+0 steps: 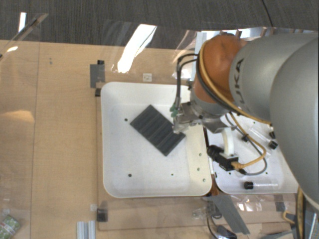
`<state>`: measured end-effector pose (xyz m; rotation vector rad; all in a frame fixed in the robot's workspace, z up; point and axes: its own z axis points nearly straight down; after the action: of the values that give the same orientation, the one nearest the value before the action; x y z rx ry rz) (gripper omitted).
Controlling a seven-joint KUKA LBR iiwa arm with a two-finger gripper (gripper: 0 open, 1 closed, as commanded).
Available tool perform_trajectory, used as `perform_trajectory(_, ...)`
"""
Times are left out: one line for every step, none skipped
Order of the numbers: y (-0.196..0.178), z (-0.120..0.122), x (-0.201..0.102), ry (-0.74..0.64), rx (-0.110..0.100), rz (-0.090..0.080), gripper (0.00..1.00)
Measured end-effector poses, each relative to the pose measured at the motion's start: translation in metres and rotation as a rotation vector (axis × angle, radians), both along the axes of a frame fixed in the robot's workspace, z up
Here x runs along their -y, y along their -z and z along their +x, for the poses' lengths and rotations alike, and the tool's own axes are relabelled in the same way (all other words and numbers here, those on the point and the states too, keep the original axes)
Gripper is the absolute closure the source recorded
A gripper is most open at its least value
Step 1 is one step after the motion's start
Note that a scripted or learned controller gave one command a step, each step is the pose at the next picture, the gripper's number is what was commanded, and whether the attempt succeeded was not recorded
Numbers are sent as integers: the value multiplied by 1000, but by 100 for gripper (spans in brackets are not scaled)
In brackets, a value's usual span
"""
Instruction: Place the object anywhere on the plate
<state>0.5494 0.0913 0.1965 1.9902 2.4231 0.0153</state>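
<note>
With the end effector (178,125) low over the right corner of the dark ribbed plate (157,130) in the left bin (149,185), its grip state unreadable, any object could land off that edge.

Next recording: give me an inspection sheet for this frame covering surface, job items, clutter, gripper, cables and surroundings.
Surface: light wooden bench bearing two shallow white bins; left bin in full view, right bin largely under the arm.
Job's things: dark grey ribbed square plate lying flat and askew in the left bin; object to place not identifiable.
Clutter: nothing seen.
Gripper: two-finger gripper at the plate's right edge.
Cables: black and yellow cables looping off the wrist.
Surroundings: dark carpet beyond the bench.
</note>
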Motion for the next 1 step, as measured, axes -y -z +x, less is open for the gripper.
perform_trajectory(0,0,0,0,0,0,0)
